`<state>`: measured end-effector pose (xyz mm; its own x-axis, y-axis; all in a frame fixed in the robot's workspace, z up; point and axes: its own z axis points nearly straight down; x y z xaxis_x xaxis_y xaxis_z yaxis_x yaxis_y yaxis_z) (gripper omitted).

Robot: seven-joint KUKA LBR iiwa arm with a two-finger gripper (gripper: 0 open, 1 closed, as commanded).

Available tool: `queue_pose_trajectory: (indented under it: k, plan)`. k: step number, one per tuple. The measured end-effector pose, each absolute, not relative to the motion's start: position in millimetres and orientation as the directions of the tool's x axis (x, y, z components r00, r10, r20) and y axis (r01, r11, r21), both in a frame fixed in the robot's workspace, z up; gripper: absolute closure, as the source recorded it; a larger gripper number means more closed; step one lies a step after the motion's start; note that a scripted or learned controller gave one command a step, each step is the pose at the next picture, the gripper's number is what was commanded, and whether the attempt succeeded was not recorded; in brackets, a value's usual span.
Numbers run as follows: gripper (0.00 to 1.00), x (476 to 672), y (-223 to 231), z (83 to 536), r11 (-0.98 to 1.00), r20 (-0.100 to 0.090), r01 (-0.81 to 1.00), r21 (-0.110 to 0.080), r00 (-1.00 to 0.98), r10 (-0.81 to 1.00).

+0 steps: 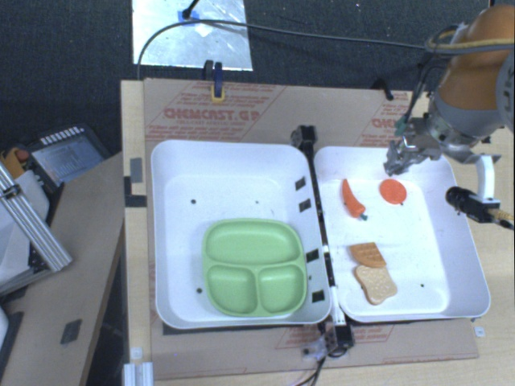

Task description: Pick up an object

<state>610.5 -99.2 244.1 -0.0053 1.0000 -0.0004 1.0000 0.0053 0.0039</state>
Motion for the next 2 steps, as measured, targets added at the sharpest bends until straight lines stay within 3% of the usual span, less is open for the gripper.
queue_pose_trajectory:
  k: [1, 2]
  plan:
    - [1.00, 611.5, -99.4, 297.9, 0.005, -0.001, 1.000, 0.006, -0.005, 1.000]
    - [1.00, 579.1, -49.6, 285.0, 0.008, 0.001, 1.000, -0.001, -0.008, 1.000]
